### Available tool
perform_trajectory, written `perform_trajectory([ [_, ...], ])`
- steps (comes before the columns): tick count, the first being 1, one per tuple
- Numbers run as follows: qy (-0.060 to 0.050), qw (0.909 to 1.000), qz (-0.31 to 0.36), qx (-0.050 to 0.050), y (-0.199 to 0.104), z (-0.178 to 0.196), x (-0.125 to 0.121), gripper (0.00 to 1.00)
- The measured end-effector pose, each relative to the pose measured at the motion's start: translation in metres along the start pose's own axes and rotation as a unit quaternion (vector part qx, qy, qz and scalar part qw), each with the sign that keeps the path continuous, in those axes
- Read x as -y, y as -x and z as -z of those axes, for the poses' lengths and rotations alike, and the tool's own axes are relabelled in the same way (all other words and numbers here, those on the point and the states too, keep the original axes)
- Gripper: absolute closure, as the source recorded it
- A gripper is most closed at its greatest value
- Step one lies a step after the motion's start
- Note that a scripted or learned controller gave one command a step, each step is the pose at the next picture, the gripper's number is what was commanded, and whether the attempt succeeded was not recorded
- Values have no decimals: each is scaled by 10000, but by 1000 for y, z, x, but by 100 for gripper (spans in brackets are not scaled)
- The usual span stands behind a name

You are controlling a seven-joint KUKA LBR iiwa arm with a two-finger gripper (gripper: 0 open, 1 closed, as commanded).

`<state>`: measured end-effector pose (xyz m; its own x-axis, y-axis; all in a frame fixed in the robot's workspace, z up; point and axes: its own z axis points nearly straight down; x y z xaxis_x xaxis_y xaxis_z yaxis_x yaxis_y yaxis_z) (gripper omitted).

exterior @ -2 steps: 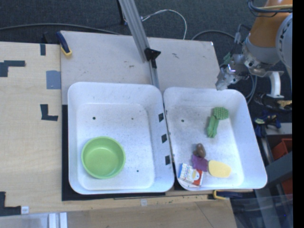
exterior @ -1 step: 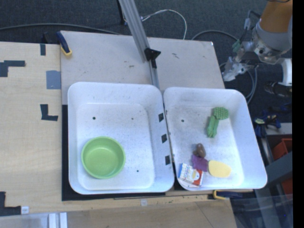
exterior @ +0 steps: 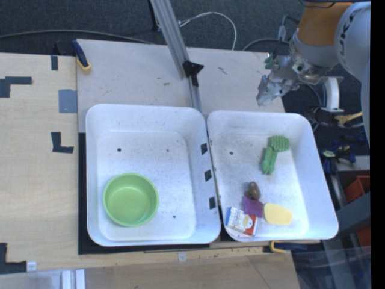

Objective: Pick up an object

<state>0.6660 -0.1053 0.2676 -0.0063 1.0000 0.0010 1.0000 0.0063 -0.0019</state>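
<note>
Camera view looks down on two white bins side by side on the tabletop. The right bin (exterior: 301, 125) carries the likely targets: a green brush-like toy (exterior: 272, 153) near its middle toward 1 o'clock, and a cluster toward 6 o'clock made up of a small brown lump (exterior: 254, 190), a purple piece (exterior: 254, 207), a yellow oval (exterior: 278, 214) and a small printed carton (exterior: 241, 221) leaning on the front rim. The left bin (exterior: 96, 122) has a green bowl (exterior: 130, 198) at its 7 o'clock corner.

The pincer (exterior: 269, 92) hangs above the tabletop just past the right bin's far rim, at 12 o'clock from the green toy, carrying nothing; whether its jaws are spread or closed I cannot tell, since they blur into the wrist.

By my judgement the green toy is the easiest pick: it lies apart from the rest, looks light and fairly stiff, and its narrow handle offers a good place to close across. The clustered pieces touch or nearly touch, so a grasp there risks nudging neighbours. The yellow oval looks smooth and may slip. The brown lump is too small to identify, and the carton's print is unreadable.
</note>
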Motion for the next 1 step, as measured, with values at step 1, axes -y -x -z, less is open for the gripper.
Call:
perform_trajectory([
  [1,3,10000,0,-1,-52,-1,-5,100],
])
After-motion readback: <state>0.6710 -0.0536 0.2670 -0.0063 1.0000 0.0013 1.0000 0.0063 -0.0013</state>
